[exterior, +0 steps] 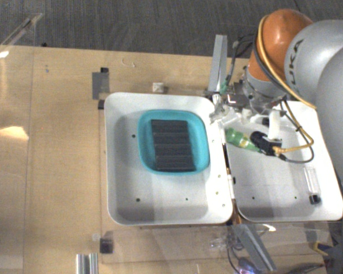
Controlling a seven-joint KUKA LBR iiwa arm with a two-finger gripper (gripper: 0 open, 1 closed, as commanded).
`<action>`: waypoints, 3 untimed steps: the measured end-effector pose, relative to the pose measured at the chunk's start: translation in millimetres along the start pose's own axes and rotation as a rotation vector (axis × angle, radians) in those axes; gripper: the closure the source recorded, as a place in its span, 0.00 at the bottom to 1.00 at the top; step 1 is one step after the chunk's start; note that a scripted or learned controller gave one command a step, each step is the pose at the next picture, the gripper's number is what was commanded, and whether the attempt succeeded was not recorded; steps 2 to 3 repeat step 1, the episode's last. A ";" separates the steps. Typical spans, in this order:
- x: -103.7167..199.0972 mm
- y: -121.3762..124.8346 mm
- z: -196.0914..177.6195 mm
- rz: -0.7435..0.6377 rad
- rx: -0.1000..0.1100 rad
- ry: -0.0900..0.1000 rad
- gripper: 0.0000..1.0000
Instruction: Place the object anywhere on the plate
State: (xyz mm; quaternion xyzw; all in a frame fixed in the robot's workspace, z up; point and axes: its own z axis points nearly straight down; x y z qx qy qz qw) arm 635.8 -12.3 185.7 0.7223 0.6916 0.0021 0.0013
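Note:
A teal plate (173, 141) lies in the left bin (120, 170), with a dark ridged slab (172, 145) resting on its middle. A small green object (240, 138) lies in the right bin (274, 198), close to that bin's left wall near the far corner. My gripper (235, 114) hangs at the right bin's far left corner, just above and behind the green object. The wrist and cables hide the gripper's tip, so I cannot see whether it touches the green object.
A pale tube-like item with a dark end (311, 184) lies near the right bin's right wall. A black and yellow cable (280, 148) loops from the wrist over the bin. The wall between the two bins (226, 164) runs just left of the green object.

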 end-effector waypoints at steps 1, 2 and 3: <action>-0.7 0.0 0.0 0.001 0.000 0.000 0.00; -0.7 0.0 0.0 0.001 0.000 0.000 0.00; -0.7 0.0 0.0 0.001 0.000 0.000 0.00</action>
